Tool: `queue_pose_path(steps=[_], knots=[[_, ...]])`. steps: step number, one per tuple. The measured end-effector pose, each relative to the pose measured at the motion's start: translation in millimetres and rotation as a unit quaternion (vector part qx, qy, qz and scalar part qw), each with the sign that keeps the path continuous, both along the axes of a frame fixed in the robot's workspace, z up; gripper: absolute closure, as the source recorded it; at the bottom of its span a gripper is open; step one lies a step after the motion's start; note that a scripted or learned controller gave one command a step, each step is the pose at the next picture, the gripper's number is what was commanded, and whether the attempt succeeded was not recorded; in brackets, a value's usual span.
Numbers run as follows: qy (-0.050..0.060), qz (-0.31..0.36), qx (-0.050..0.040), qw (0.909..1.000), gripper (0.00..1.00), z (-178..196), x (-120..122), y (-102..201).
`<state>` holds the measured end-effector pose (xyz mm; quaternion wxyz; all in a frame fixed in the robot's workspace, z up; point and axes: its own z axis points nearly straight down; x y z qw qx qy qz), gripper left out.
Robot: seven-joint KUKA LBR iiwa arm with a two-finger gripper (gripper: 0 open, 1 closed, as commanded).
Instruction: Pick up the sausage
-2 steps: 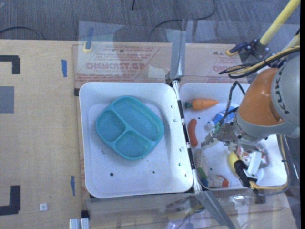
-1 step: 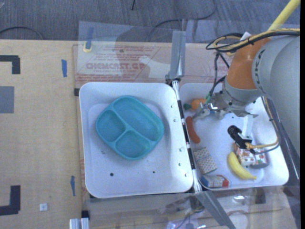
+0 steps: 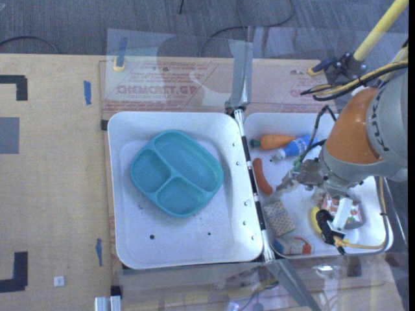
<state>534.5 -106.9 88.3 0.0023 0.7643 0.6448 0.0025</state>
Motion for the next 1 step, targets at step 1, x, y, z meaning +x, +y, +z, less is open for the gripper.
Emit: queue_pose_path(steps=[1], knots=[[0.003, 0.113, -0.0008, 0.9935, 0.0, 124.2, -5.9, -24.7]])
